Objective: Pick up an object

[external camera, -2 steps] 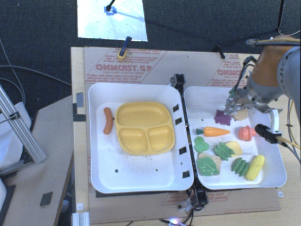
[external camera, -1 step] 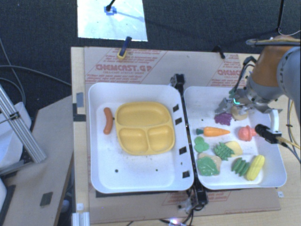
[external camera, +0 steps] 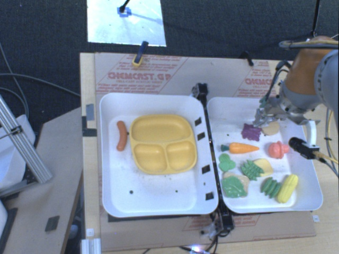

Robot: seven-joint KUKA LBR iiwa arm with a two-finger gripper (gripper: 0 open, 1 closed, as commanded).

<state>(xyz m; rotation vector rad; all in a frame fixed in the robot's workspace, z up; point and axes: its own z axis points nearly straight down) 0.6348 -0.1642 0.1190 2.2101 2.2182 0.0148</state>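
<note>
The purple toy (external camera: 251,132) under the gripper (external camera: 262,118) looks light, stiff and bumpy, best pinched across its middle, though I cannot tell the pincer's state

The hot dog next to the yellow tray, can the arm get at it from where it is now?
Probably yes. The hot dog lies alone on the left bin's floor, beside the yellow tray, nothing over it. The gripper hovers over the right bin, so it must cross over.

Grey arm (external camera: 324,81), orange band (external camera: 302,70)
</note>
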